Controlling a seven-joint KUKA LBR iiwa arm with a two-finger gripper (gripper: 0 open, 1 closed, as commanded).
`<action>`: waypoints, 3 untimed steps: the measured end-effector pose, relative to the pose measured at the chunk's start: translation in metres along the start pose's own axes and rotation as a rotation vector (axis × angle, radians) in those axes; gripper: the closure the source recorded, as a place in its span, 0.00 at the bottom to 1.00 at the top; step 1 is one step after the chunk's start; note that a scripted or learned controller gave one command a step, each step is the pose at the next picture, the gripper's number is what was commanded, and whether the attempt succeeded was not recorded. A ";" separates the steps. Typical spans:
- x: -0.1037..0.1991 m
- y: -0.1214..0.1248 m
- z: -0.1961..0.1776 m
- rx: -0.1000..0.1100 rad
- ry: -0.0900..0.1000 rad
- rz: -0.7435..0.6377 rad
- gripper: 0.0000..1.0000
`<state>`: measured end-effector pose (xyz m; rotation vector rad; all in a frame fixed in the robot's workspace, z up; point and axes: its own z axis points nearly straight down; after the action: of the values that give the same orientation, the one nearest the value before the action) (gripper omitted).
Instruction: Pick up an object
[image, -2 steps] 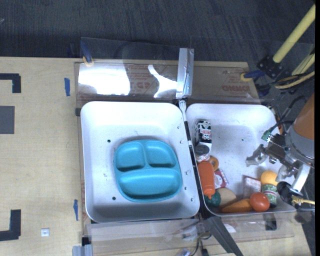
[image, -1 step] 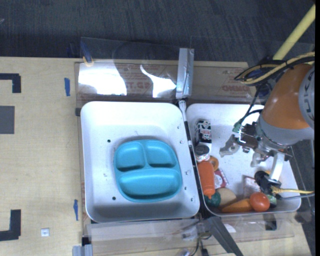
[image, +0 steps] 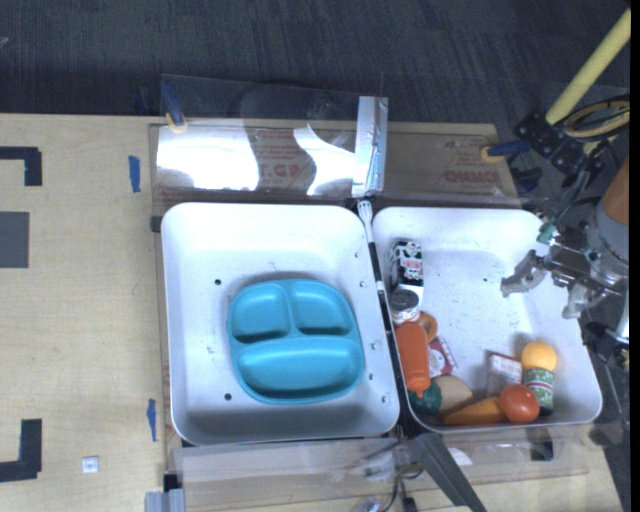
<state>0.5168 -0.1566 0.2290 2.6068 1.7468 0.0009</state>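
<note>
1. The gripper (image: 548, 282) hangs over the right part of the right bin (image: 470, 228), near that bin's right wall, above bare white floor.
2. Its two fingers stand spread apart, one pointing toward the bin's middle and one nearer the right rim; nothing lies between them, so the claw is open and empty.
3. The objects to pick lie toward the near side of the same bin, well apart from the claw and below it in the view.
4. Closest to the claw is a yellow ball (image: 539, 355) resting on top of a small green-labelled bottle (image: 540, 389), near the bin's right near corner.
5. A red tomato (image: 518, 403) touches that bottle's left side, and an orange carrot (image: 475, 411) lies beside it along the near wall.
6. Along the left wall sits a long orange-red piece (image: 412, 356), with a small black-and-white carton (image: 407, 263) farther up that wall.
7. The arm enters from the right edge, its wrist roughly level with the bin's rim and the gripper reaching leftward over the bin.
8. The left bin (image: 190, 300) holds a blue divided tray (image: 295, 338), lying flat in its middle.
</note>
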 end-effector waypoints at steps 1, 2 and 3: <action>0.056 0.092 0.042 0.006 -0.001 0.243 0.00; 0.021 0.121 0.063 0.003 -0.001 0.536 0.00; 0.024 0.121 0.052 0.002 -0.002 0.530 1.00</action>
<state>0.6384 -0.1806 0.1773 2.9741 1.0038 -0.0018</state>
